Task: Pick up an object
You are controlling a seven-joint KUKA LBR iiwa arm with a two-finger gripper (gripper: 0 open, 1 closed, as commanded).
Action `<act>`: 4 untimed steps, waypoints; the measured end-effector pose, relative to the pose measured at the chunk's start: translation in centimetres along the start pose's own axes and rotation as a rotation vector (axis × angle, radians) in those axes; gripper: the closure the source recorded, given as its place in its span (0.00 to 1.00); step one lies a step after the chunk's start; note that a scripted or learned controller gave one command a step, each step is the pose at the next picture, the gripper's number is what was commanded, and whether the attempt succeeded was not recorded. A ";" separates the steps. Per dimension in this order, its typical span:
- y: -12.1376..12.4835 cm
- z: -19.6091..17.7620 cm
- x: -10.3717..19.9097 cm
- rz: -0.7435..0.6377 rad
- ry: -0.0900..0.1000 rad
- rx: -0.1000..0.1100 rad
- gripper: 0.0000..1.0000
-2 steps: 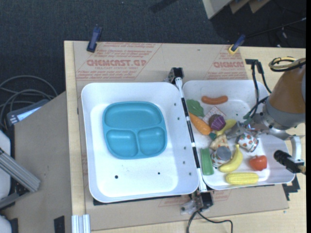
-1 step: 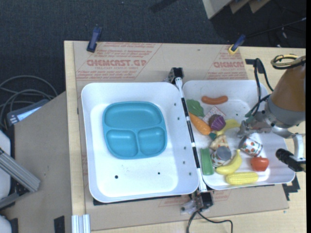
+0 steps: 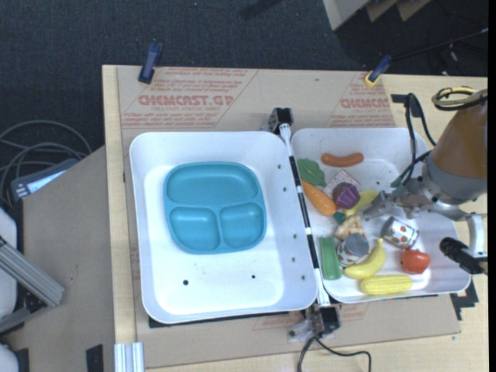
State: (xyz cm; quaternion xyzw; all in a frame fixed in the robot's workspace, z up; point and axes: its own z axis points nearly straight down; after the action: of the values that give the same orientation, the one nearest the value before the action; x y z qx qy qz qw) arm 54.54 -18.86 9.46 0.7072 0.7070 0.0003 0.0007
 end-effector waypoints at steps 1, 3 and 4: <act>8.7 1.0 7.0 -0.003 0.001 0.000 0.00; 11.8 1.2 -1.1 -0.002 0.001 0.015 0.00; 12.0 0.1 -1.0 -0.002 -0.002 0.008 1.00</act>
State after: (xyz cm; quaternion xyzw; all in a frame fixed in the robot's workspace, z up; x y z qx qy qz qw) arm 66.50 -19.88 9.40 0.7065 0.7077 -0.0033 -0.0017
